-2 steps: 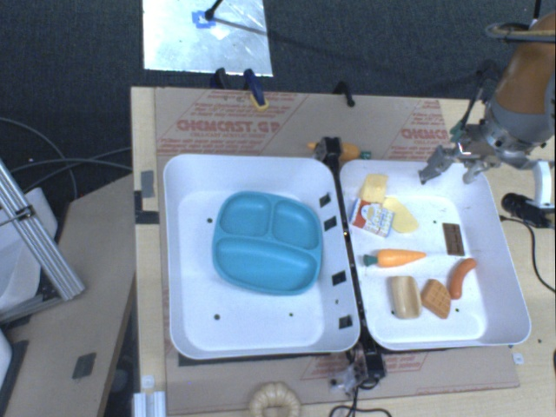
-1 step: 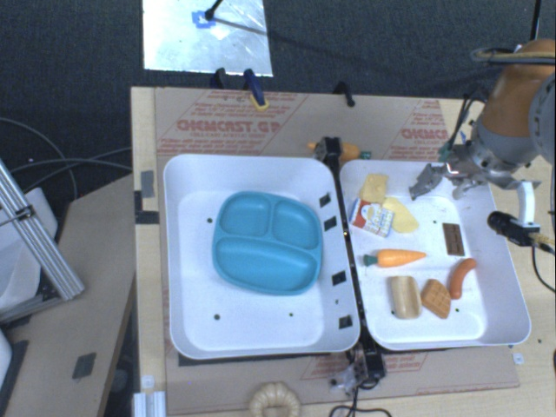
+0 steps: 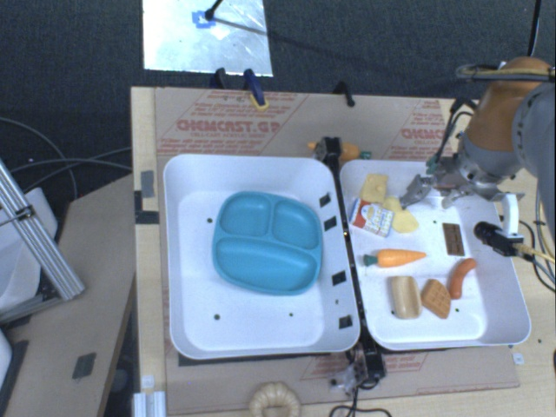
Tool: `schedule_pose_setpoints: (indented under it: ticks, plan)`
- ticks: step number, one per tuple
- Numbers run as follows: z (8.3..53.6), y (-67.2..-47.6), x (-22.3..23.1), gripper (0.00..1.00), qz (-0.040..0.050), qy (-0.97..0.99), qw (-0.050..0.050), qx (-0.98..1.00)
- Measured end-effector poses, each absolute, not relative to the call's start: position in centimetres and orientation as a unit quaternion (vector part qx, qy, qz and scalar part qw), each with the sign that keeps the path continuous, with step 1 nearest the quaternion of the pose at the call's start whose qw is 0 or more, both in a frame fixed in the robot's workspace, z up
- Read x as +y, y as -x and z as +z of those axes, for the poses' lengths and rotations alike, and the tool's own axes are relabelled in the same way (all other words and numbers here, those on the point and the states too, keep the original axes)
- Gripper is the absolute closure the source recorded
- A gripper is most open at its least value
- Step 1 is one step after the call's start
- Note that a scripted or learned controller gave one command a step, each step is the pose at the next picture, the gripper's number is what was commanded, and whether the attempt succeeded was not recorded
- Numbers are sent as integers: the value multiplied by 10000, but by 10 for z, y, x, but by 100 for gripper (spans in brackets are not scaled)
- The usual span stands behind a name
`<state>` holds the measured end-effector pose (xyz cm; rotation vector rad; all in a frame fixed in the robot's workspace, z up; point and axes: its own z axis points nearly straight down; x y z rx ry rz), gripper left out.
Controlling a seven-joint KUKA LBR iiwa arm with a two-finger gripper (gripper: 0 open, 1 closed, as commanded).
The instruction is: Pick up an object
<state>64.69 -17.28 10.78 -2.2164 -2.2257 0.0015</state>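
Observation:
The right bin (image 3: 495,320) holds several toy foods. Among them are a yellow cheese wedge (image 3: 375,187), a red and white carton (image 3: 373,220), a pale yellow potato (image 3: 405,222) and an orange carrot (image 3: 397,256). There are also a brown chocolate bar (image 3: 452,239), a sausage (image 3: 462,276), a bread roll (image 3: 402,296) and a cracker (image 3: 436,299). My gripper (image 3: 432,191) hangs over the bin's far part, just right of the cheese wedge and above the potato. It is open, with nothing between its fingers.
The left bin (image 3: 187,233) holds a blue divided plate (image 3: 268,241). The bins' shared wall (image 3: 340,233) carries black clips. A black fitting (image 3: 493,235) on the arm's cable lies over the right bin's right side. An orange item (image 3: 347,152) sits behind the bins.

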Motion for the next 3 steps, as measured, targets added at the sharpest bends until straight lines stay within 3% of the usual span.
schedule_pose_setpoints:
  ticks: [1,2,3]
  plan:
    - [84,-648,-172,0,3,7053,-2,-7089]
    - [97,-649,-172,100,-14,7047,-26,-7095]
    - [146,-652,-181,100,-19,7065,-34,-7077]
